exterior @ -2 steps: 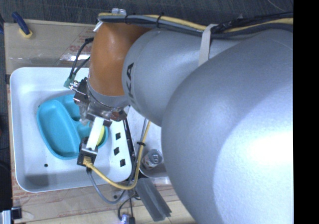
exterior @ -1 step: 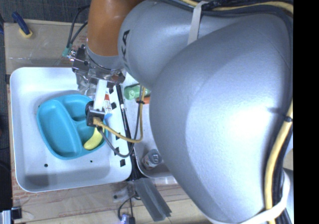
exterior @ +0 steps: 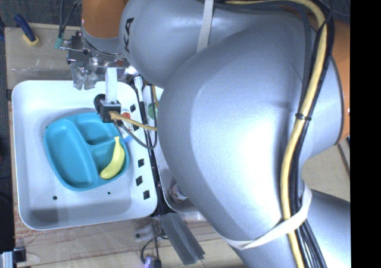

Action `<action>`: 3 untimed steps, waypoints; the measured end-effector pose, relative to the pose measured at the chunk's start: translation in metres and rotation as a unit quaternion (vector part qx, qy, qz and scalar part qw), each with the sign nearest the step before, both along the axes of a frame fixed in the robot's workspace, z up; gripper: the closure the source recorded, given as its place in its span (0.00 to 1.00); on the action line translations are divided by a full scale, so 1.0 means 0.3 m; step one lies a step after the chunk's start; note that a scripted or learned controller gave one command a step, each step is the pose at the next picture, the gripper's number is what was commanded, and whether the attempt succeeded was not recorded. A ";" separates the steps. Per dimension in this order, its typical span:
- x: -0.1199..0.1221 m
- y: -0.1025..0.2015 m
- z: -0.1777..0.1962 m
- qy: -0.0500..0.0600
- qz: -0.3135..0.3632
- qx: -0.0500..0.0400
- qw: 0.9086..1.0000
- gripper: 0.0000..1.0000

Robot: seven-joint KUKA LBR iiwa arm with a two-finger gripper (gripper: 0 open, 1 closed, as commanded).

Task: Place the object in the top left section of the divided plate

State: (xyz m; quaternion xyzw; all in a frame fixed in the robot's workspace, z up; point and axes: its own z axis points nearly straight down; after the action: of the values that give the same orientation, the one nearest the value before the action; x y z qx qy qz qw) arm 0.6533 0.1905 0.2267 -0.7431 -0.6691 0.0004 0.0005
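Observation:
A blue divided plate lies in the left white bin. A yellow banana rests in the plate's section at the lower right in this view, along the rim. My gripper hangs above the bin's far edge, up and left of the banana and apart from the plate. Nothing shows between its metal fingers. The large grey arm covers most of the right bin.
A blue-and-yellow tool lies on the bench at the far left, outside the bins. A small green thing peeks out beside the arm at the bins' divide. The arm's bulk fills the right half.

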 end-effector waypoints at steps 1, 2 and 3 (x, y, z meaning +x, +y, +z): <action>-0.181 0.067 -0.061 0.003 0.126 0.000 0.992 1.00; 0.009 0.051 0.479 -0.001 0.311 0.000 0.950 1.00; 0.009 -0.054 0.721 0.000 0.348 0.000 0.938 1.00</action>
State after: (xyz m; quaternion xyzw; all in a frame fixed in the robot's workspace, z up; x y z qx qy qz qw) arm 0.6560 0.1741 0.4431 -0.4640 -0.8858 0.0004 -0.0002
